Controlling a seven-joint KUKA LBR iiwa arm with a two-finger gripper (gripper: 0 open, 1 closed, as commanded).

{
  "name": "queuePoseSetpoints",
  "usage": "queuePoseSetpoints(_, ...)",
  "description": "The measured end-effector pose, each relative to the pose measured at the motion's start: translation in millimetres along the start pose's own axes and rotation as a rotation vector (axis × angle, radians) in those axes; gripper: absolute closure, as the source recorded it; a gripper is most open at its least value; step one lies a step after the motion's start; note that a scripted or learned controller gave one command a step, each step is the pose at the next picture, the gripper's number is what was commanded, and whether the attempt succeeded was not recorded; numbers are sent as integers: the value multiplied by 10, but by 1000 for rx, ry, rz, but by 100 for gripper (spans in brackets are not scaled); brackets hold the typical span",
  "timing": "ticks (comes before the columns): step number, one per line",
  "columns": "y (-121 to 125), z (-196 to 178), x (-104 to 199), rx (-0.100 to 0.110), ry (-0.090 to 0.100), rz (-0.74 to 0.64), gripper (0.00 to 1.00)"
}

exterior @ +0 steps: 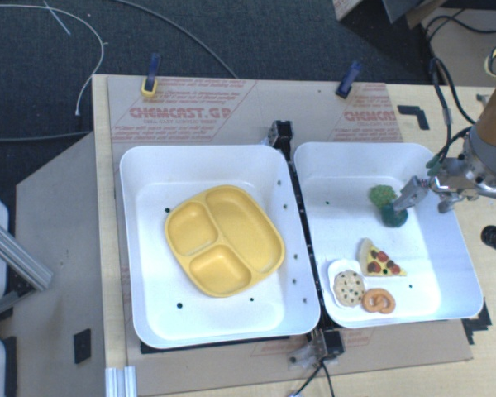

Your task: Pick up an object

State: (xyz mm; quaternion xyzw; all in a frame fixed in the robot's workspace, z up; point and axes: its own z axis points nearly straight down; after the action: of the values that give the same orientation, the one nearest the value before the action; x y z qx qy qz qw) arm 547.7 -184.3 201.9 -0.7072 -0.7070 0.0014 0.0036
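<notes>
Nearest the camera, a small white plate sits against the front wall of the right bin, carrying a cookie and a pretzel-like ring; a toy pizza slice lies just behind them, touching the plate's rim. Beside it, the left bin holds a yellow divided tray set at a slant. Farther back in the right bin is the likeliest target, a green broccoli toy, with the gripper right at its side; whether the claw is wide, narrow or closed on anything cannot be made out from this angle, so no hold can be claimed. Judging from this, the risk is a glancing approach: the broccoli looks rounded and light, and a finger landing on its crown instead of around it could nudge it toward the bin's centre or tip it over, leaving the claw closing on air. Beyond the bins, two clamps pin the cardboard sheet to the bench.
</notes>
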Motion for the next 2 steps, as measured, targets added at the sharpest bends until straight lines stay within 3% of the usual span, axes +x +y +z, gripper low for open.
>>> queuePoseSetpoints(2,-25,1072,-51,0,0,0,0)
